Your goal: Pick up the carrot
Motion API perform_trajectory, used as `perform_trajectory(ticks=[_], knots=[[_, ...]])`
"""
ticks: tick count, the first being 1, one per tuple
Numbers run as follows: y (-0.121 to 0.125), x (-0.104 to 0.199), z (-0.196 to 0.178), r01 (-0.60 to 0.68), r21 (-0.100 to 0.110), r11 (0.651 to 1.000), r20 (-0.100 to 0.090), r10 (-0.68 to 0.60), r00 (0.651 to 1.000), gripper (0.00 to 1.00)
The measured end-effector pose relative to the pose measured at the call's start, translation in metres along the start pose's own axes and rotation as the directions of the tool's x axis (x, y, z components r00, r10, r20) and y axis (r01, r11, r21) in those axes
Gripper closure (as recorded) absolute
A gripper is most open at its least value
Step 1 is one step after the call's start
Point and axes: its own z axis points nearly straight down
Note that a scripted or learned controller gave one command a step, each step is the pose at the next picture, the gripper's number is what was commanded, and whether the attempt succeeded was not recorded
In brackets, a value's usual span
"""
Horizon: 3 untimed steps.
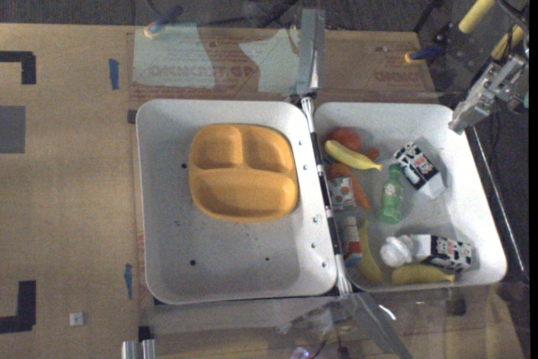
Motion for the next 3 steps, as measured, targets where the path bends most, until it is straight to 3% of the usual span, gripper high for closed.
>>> perform_trajectory(ticks=[1,2,3], knots=[[-0.026,-0.03,0.005,0.459,0.0,0.889,0.002,-0.459,0.889,1.0],[-0.01,-0.074,0.068,0.171,0.001,0.985,-0.006,-0.171,0.985,1.0],[0.001,-0.124,0.063,-0.074,0.001,0.997,0.001,0.074,0.997,1.0]])
